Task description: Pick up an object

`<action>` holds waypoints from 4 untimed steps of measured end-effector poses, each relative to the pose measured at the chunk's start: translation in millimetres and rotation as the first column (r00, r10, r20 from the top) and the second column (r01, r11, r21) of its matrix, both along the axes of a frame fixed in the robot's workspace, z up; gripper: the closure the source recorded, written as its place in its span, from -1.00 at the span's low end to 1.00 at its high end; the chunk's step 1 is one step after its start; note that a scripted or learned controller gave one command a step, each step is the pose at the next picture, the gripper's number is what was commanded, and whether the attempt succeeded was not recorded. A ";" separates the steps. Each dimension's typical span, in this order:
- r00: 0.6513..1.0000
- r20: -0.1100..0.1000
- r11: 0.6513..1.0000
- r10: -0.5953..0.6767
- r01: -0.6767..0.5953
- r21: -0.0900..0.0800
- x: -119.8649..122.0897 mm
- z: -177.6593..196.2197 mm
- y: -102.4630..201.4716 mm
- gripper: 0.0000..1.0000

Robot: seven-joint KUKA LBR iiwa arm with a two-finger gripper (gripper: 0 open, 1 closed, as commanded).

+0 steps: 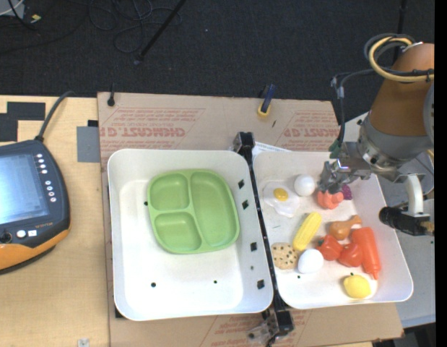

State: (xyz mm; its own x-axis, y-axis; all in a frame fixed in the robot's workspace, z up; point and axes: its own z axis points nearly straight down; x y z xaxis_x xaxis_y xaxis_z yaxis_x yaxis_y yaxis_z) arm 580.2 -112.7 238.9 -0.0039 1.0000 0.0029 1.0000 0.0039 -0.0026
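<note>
The right bin [400, 280] holds several toy foods: a white ball [304, 186], a fried egg [282, 195], a corn cob [307, 230], a cookie [283, 255], a white egg [310, 261], a lemon [358, 286], a carrot [367, 250], a red pepper [331, 248] and a drumstick [343, 228]. My gripper [333, 184] hangs low at the bin's far right, directly over a salmon-coloured toy [328, 199] with a purple piece [346, 191] beside it. The gripper's body hides the top of that toy.
A green divided plate [192, 211] lies in the left bin [118, 215]. A teach pendant [21, 201] rests on the bench at the far left. A clamp [266, 101] sits on the cardboard behind the bins.
</note>
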 end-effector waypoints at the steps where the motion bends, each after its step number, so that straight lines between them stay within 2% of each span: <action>1: 1.000 -0.001 1.000 0.001 -0.001 0.000 -1.0 5.7 55.6 1.00; 2: 1.000 -0.002 1.000 0.001 -0.001 0.000 -8.5 9.4 112.2 1.00; 3: 1.000 -0.004 1.000 0.001 -0.001 -0.001 -23.6 -5.3 170.5 1.00; 4: 1.000 -0.005 1.000 -0.001 0.001 -0.002 -27.6 -22.7 220.7 1.00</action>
State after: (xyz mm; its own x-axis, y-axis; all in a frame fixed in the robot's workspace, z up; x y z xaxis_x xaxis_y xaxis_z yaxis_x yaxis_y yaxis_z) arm 552.6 108.1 216.2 -0.0029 1.0000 0.0008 1.0000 0.0029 -0.0074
